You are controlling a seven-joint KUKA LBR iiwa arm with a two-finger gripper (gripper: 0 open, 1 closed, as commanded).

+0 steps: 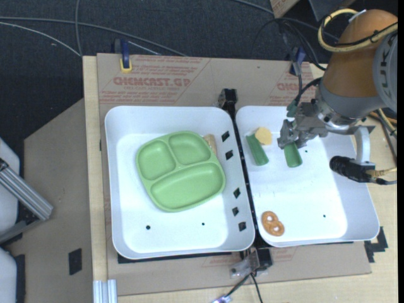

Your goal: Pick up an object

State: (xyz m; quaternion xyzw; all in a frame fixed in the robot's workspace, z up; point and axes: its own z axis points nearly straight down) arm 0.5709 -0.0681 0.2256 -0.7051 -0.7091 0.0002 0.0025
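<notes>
Two shallow white bins on bench. Left bin [120, 169]: 1 light-green three-compartment plastic plate [181, 170], with 1 small tan item [210, 144] touching its upper-right rim, type unclear. Right bin [341, 219]: 2 green cylindrical pieces, 1 yellow chunk [263, 136], 1 orange pretzel-shaped piece [273, 223] near front edge. First green cylinder [257, 150] lies just below the yellow chunk, free. Second green cylinder [292, 154] sits directly under the gripper [291, 141]. Gripper low over upper part of right bin; whether it is clenched on that cylinder: can't tell.
</notes>
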